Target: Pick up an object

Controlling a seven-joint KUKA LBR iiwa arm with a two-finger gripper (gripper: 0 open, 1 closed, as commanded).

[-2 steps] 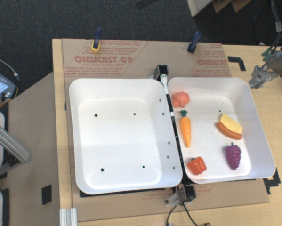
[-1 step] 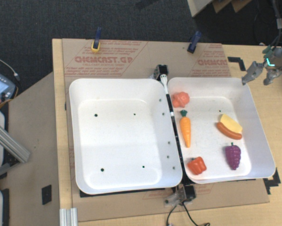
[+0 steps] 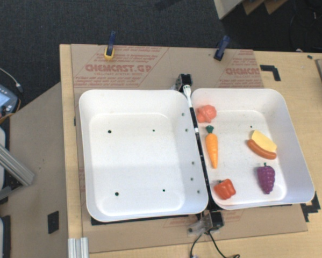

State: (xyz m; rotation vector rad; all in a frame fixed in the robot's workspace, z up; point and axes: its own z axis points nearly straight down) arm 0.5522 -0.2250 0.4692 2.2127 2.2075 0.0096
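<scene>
Left bin (image 3: 96,144) lies open to reach — right bin (image 3: 290,122) cluttered: carrot (image 3: 212,149), grapes (image 3: 266,178).

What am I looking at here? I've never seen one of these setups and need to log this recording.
This is one fixed camera above a workbench, looking down at a slant. Two shallow white bins sit side by side on a brown board. The left bin shows only a few small dark dots on its floor. The right bin holds toy food: a pink piece, a carrot, a yellow-and-orange piece, purple grapes and a red piece. A robot arm normally reaches in from the right to pick one up; nothing is being held at this moment.
</scene>
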